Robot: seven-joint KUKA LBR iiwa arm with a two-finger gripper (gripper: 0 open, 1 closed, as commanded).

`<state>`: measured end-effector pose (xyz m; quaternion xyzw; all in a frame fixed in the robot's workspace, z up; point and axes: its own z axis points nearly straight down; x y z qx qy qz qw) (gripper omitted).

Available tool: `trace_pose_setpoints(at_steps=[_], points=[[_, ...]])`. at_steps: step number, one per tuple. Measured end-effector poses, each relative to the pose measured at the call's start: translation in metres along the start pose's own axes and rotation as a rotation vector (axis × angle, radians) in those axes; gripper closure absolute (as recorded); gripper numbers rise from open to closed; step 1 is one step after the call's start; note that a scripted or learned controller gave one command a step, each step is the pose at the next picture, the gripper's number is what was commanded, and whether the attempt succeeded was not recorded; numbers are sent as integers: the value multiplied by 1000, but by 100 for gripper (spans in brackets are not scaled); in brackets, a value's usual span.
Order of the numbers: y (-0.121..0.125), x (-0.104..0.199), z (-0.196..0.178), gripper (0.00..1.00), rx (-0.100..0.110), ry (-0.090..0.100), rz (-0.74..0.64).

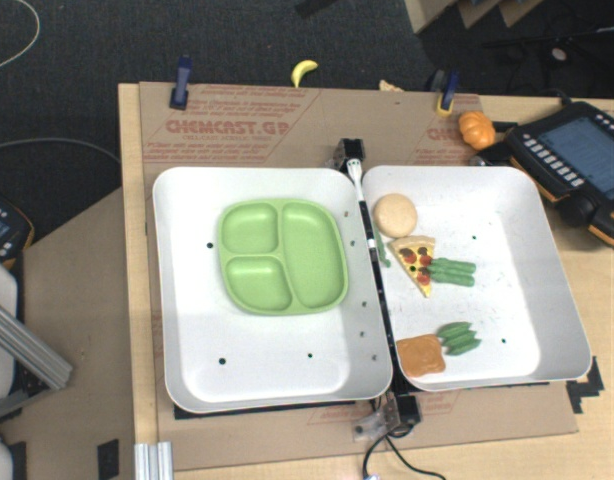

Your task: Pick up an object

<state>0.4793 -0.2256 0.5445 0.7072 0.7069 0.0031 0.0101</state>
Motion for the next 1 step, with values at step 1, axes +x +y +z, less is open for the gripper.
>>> trace_pose_setpoints(at_steps=[1], points=[[-3, 20, 128, 0, 30, 15, 0]])
